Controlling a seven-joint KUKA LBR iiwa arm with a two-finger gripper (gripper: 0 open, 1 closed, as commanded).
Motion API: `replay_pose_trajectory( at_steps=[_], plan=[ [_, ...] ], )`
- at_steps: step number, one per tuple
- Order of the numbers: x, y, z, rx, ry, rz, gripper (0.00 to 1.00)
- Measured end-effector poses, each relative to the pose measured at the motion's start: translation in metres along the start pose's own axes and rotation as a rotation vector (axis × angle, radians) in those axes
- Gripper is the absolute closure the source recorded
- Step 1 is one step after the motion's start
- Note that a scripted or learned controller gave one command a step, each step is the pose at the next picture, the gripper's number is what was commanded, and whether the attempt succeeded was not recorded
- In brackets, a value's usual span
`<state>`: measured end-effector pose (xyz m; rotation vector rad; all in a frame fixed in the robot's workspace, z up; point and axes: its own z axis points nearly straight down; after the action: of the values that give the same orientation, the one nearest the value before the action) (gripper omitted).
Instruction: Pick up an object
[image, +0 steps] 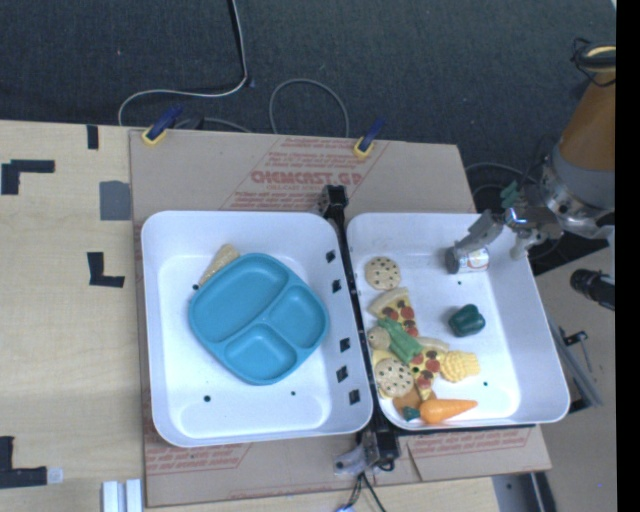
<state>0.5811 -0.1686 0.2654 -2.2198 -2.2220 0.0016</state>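
My gripper hangs over the upper right part of the right bin, fingers spread open. One grey finger slants down to the left. A small white and red piece sits right by that fingertip; whether it is an object I cannot tell. Below the gripper lies a dark green pepper. A cookie, a pizza slice, a green bean, a corn cob, a second cookie and a carrot lie along the bin's left and lower side.
The left bin holds a blue divided plate with a tan item poking out from under its upper left edge. A black divider runs between the bins. Cables lie behind the bench.
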Motion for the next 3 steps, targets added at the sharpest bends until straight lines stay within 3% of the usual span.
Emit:
replay_pose_trajectory(
  at_steps=[1, 2, 3],
  plan=[
    [-0.035, -0.005, 0.111, 0.01, 0.001, 0.004, 0.0],
    [-0.009, -0.025, 0.183, -0.007, -0.005, 0.0, 0.0],
    [-0.011, -0.023, 0.167, -0.01, -0.007, 0.001, 1.0]
  ],
)
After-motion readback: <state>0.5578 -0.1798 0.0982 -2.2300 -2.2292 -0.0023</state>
